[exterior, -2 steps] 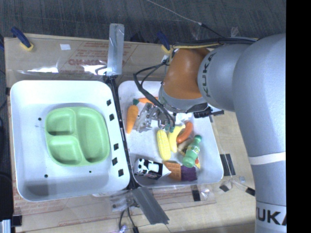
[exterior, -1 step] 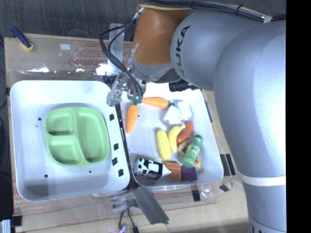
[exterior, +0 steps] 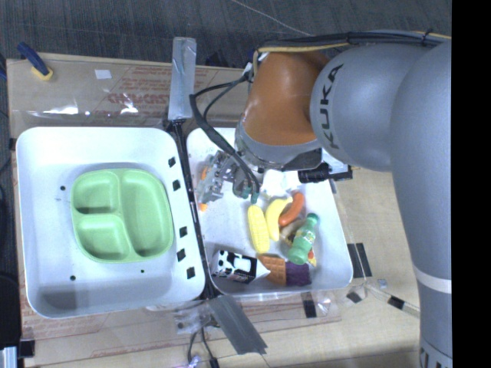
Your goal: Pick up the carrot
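Orange and slim, the tapered toy carrot point(exterior: 291, 208) lies in the right-hand white plastic bin point(exterior: 341, 244), down and to the right of the jaws and apart from them. It rests at a slant against the yellow plastic banana point(exterior: 275, 218), with a second long yellow piece point(exterior: 257, 228) just beyond that, and the green toy bottle with a red cap point(exterior: 303, 239) touching its lower side.

The metal two-finger gripper point(exterior: 222, 176) hangs low over the upper left part of the same bin, under the arm's broad orange band point(exterior: 282, 98). How far its jaws stand apart cannot be told, and nothing can be seen between them. A small orange bit point(exterior: 204, 202) sits just below and left of the jaws; what it is cannot be made out.

Further below the jaws, at the bin's near wall, lie a black-and-white patterned block point(exterior: 232, 264), a brown wedge-shaped piece point(exterior: 274, 266) and a purple lump point(exterior: 299, 273). The pale green divided tray point(exterior: 121, 213) sits in the left white bin point(exterior: 38, 190), well away to the jaws' left.

The carrot looks like a light, stiff, smooth toy, so it should lift easily but may slip or roll. Its thicker middle seems the best place to grip, jaws across its width, though the banana and bottle crowd both sides.
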